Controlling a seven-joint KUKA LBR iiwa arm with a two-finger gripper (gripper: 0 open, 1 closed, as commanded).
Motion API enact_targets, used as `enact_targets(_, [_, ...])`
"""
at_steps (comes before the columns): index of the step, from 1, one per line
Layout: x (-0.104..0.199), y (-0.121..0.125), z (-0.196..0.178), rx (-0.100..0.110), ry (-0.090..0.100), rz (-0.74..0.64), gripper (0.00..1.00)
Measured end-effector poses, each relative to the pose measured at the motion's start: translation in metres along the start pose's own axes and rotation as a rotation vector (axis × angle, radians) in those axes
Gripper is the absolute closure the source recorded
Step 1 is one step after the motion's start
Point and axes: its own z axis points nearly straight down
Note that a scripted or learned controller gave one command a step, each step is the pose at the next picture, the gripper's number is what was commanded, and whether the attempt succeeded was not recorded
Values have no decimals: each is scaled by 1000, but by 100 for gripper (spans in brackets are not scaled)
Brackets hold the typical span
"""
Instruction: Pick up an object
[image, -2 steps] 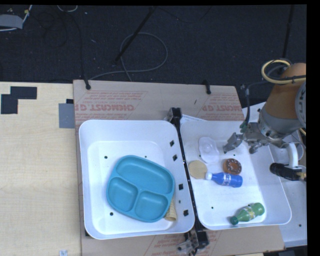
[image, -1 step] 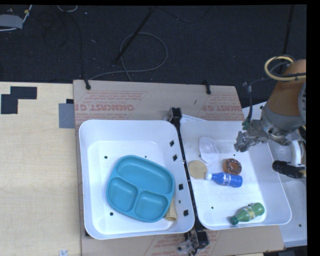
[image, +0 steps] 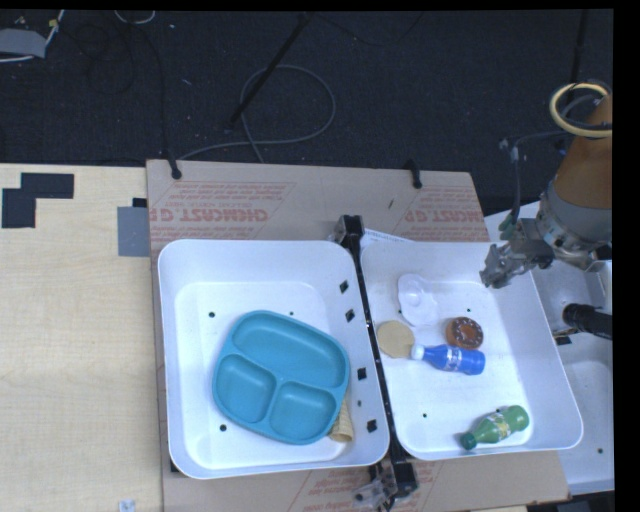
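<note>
The right bin (image: 556, 352) holds several small objects: a clear white cup-like piece (image: 415, 298), a brown round chocolate-coloured item (image: 464, 332), a tan disc (image: 394, 339), a blue bottle (image: 452, 358) lying on its side and a green bottle (image: 497, 426) lying near the front right corner. My gripper (image: 497, 272) hangs over the bin's far right rim, above and to the right of the brown item, apart from every object. Nothing shows in its grasp.
The left bin (image: 168, 330) holds a blue divided plate (image: 280, 375) with a tan waffle-like piece (image: 342, 430) poking out under its front right corner. A black divider (image: 365, 340) separates the bins. Cardboard (image: 270, 205) lies beneath them, and cables run over the dark floor behind.
</note>
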Motion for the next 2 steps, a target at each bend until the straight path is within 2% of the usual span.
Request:
enact_targets(1, [-1, 0, -7, 3, 1, 1, 100])
enact_targets(2, [52, 8, -17, 2, 3, -4, 100])
